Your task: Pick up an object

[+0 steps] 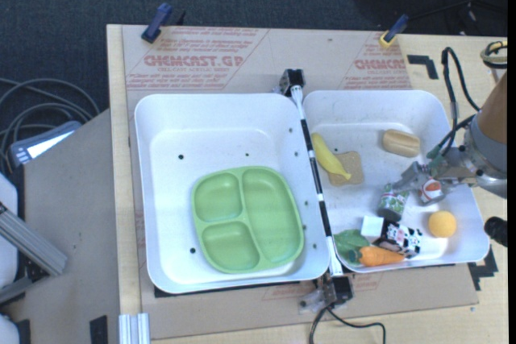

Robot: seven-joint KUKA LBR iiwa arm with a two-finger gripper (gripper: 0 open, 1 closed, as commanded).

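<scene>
**One arm over the right bin, eight small things inside it**

Two white bins sit side by side on the bench; the left bin [161, 133] holds one green divided tray [246, 219] with three compartments, lying flat toward its front half.

The right bin [363, 105] holds the loose things, counted here: one yellow banana [329, 156] by the left wall, overlapping one tan flat piece [350, 167]; one bread-coloured roll [401, 142] toward the back; one small dark can [393, 201] near the middle; one orange ball [441, 223] toward the right; one black-and-white cow toy [405, 238] at the front; one orange carrot [380, 256] just in front of the cow; one green leafy piece [350, 241] beside the carrot.

The arm comes in from the right; its gripper [419, 177] hangs low over the middle of the right bin, just above and right of the can; whether the claw is released or clenched cannot be told; something small, red and white [433, 191] sits just beside it.
</scene>
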